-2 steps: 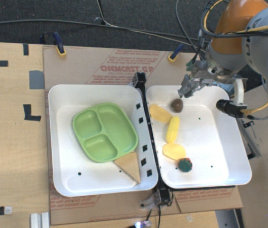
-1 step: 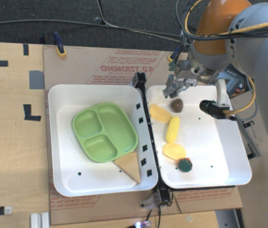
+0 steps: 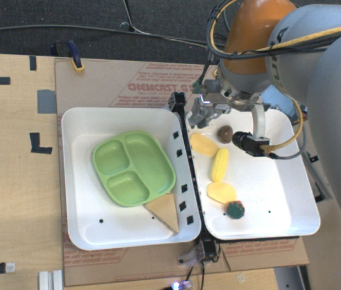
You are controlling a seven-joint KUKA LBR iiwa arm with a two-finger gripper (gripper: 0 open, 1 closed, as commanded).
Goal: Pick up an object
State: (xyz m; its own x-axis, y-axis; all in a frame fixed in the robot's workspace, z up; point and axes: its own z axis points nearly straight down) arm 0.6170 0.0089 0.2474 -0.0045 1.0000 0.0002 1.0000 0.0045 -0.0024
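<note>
Nearest the lens, the orange wrist hides much of the gripper; whether it is open, I cannot tell. Just below it, toward the near rim, lies the yellow piece, corn cob beside it in the right bin.

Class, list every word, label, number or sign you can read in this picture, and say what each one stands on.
"CHEMCAST", in red print, on the brown board under the two white bins; the letters after it run behind the arm.
The other red lines, repeated aslant across the same board: too small and blurred to read.
Nothing readable on the green tray, the left bin, the right bin or the arm.
</note>
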